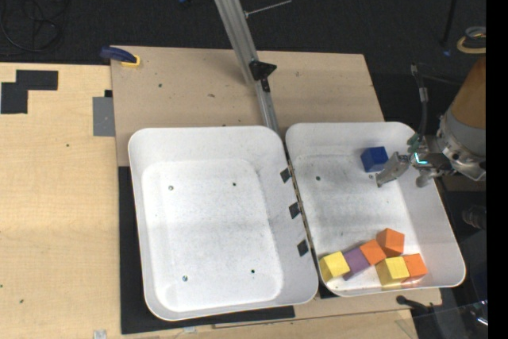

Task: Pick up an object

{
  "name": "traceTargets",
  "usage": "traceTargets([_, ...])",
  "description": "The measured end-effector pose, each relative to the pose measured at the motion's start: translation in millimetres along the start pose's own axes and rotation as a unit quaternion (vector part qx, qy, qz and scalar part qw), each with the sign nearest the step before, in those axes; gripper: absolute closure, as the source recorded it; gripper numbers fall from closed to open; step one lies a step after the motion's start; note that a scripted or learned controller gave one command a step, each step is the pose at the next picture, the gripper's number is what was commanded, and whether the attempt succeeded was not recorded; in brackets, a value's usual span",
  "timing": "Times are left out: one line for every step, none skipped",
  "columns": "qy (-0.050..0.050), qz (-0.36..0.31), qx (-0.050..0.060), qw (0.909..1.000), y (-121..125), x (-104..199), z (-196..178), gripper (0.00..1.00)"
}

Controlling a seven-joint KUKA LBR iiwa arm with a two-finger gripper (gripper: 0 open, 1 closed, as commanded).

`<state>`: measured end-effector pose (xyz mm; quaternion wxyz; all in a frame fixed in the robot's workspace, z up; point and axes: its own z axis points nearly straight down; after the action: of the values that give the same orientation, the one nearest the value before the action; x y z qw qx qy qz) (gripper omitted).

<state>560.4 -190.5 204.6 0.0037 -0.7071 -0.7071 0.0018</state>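
Resting flat in the far part of the right white bin (pixel 429 206): a blue cube (pixel 374 159), alone on the speckled floor, well apart from the other blocks. Just beside its near right corner, the gripper (pixel 406 172), fingers spread and slanting down toward the bin floor, with nothing between them; the left fingertip (pixel 386 175) close to the cube, though contact cannot be made out. Behind it, reaching in over the bin's right rim, the grey wrist and orange band of the KUKA arm (pixel 475 103).

Huddled in the near right corner of the same bin: a yellow block (pixel 335 264) touching a purple block (pixel 355 263), then an orange block (pixel 371 252), a second orange block (pixel 390 240) sitting higher, a second yellow block (pixel 392 271) and a third orange block (pixel 413 265), all packed together.

To the left, edge to edge with it, the left white bin (pixel 151 194), with black clips (pixel 291 209) along the seam between the two. Underneath both, a dark mat on the pale wooden bench (pixel 190 87). Leaning across the far side of the bench toward the bins' junction, a ribbed aluminium rail (pixel 232 24). At the far left corner of the bench, a blue-handled clamp (pixel 119 55) with a yellow tip.
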Motion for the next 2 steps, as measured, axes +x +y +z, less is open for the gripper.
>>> traceTargets([-0.001, 0.0, -0.002, 1.0, 1, 0, -2, 0.0])
traceTargets([0.0, 0.0, 0.0, 1.0, -9, 1, 46, 0.0])
